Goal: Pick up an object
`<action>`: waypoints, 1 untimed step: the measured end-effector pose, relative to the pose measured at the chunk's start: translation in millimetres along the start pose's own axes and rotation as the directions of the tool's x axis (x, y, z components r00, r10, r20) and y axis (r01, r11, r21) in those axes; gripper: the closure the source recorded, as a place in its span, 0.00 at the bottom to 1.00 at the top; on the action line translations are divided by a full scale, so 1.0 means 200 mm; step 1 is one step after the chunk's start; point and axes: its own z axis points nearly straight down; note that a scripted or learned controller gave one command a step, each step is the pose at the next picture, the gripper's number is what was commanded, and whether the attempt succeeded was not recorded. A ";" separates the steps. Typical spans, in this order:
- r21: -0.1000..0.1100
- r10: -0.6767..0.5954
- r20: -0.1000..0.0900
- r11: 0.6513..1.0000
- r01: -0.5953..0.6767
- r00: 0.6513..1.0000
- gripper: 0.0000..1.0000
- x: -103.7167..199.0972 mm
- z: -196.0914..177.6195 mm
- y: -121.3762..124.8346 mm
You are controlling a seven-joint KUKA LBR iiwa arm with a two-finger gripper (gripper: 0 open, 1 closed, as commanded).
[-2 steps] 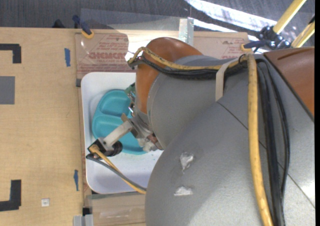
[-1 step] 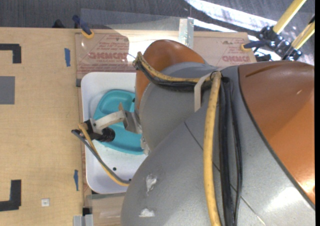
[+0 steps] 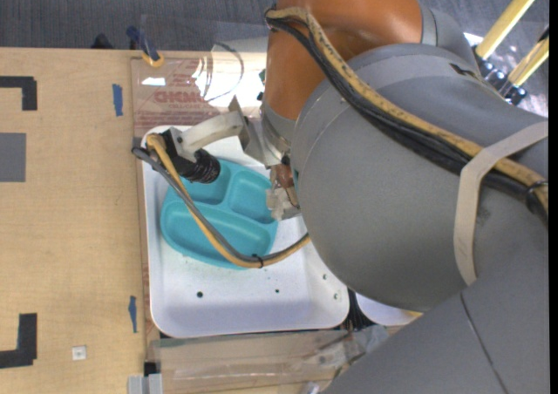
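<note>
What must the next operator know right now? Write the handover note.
Gripper: down in the white bin, at the right edge of the teal tray; its grip cannot be judged from this view.
Things: the tray lies flat in the bin, toward its far left part. The arm covers the rest of the bench.
Done: the reach to the tray.
Left: no hold on the tray is visible, so confirm the grip, then lift.
</note>
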 end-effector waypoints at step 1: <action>-0.008 0.003 0.016 1.000 -0.002 1.000 1.00 -0.02 0.40 0.01</action>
